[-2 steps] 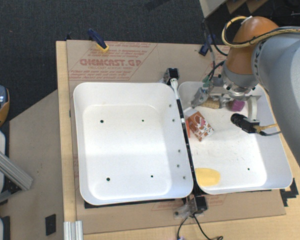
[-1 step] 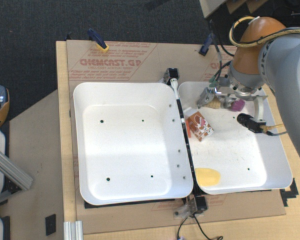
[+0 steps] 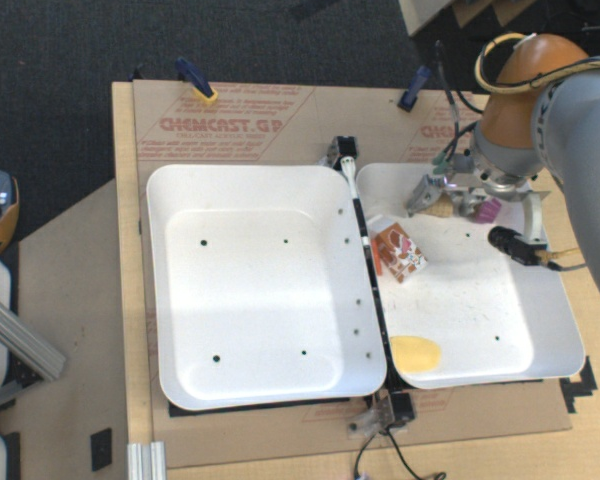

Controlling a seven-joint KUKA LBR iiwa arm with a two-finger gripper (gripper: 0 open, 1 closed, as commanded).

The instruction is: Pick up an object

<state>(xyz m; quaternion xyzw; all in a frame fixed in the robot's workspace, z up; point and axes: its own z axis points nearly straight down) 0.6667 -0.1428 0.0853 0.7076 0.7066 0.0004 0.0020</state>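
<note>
The two-finger gripper on the grey arm hangs low over the far end of the right-hand shallow white bin. From where I stand I cannot tell how wide it is open, or whether it has hold of anything.

A small purple object sits just beside it, on the arm's side, partly tucked under the wrist. That is the nearest candidate.

The crumpled red and white packet lies near the gripper, off toward the bin's near-left. It is close against the wall shared with the left-hand white bin, and its long axis slants across the floor. I judge a grab there calls for a short move toward that wall, and the wall leaves little room on that side.

A flat yellow rounded piece lies well apart, at the bin's near edge.

The bin floor is smooth and white, with bare space between the three things.
</note>
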